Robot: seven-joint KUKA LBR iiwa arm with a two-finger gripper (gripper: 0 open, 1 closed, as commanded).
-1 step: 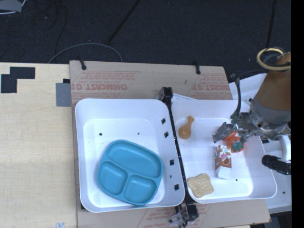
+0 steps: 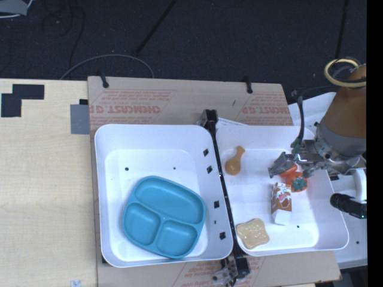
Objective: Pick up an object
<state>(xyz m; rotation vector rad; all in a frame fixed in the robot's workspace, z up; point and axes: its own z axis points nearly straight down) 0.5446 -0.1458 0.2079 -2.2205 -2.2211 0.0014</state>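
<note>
Reaching in from the right side of the desk [image 2: 36, 178], the arm [image 2: 347, 118] is low over the right bin [image 2: 326, 241], and its gripper [image 2: 292, 167] is near the middle of this bin, a little toward the far wall. An orange-red object [image 2: 291, 176] sits directly under the gripper and seems to touch it, but I cannot tell if the object is between the fingers, and I cannot tell if the gripper is wide or narrow, because the metal parts hide it. A small green spot shows on the side of this object that is toward the near wall. Just beside it, toward the near wall of the bin, a small carton [image 2: 281, 202] with a brown and white print lies on the bin floor; its upper end is very close to the orange-red object. A tan piece shaped like a slice of toast [image 2: 252, 233] lies in the near left corner of the right bin. A tan object with a thin neck and a round end [image 2: 234, 161] lies near the left wall of the same bin, toward the far side, well apart from the gripper. The left bin [image 2: 119, 137] holds a blue divided plate [image 2: 163, 216] with three compartments, which lies toward the near wall. Both bins stand on a brown cardboard sheet [image 2: 179, 103] on the desk.
</note>
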